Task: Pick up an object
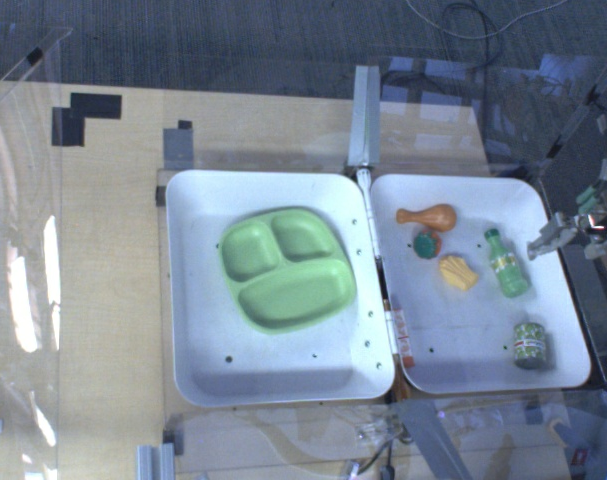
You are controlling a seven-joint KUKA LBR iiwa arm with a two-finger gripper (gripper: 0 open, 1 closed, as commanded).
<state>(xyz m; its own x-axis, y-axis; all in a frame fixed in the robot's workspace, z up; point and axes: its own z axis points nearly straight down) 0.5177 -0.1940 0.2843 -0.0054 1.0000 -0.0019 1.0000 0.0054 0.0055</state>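
Observation:
The right bin (453,363) holds several small objects. A brown toy drumstick (428,216) lies near its far side, with a dark green round piece (425,246) just below it. A yellow corn-like piece (458,272) rests in the middle. Right of that lies a green bottle (505,264), and a small green-labelled can (529,344) stands near the front right corner. My gripper (555,235) hangs at the bin's right rim, just right of the bottle and apart from it, with nothing seen in it.
The left bin (198,358) carries a light green divided plate (286,268) in its middle. A metal divider post (364,118) rises behind the seam between the bins. A clear panel (23,268) stands at the left. Cables (463,8) lie on the floor beyond.

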